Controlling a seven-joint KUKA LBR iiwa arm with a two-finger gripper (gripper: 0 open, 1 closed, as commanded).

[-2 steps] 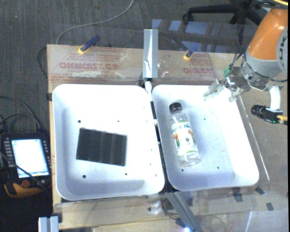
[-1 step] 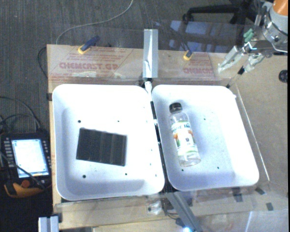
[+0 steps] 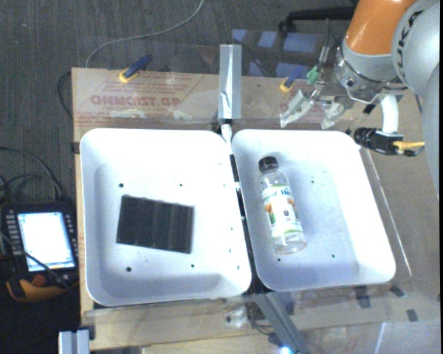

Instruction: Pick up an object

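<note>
A clear plastic bottle (image 3: pixel 281 206) with a dark cap is seen lying on its side in the right bin (image 3: pixel 369 260). The tool (image 3: pixel 312 113) is held above that bin's far rim — fingers spread apart, nothing between them.

Mostly plastic in here, plus a bit of bare board

Both bins (image 3: pixel 96 190) look like smooth white plastic. The bottle (image 3: pixel 282 209) is clear glossy plastic with a paper-looking label, the pad (image 3: pixel 155 224) left of it is matt black, and the worktop (image 3: pixel 148 102) behind looks like raw fibreboard.
</note>
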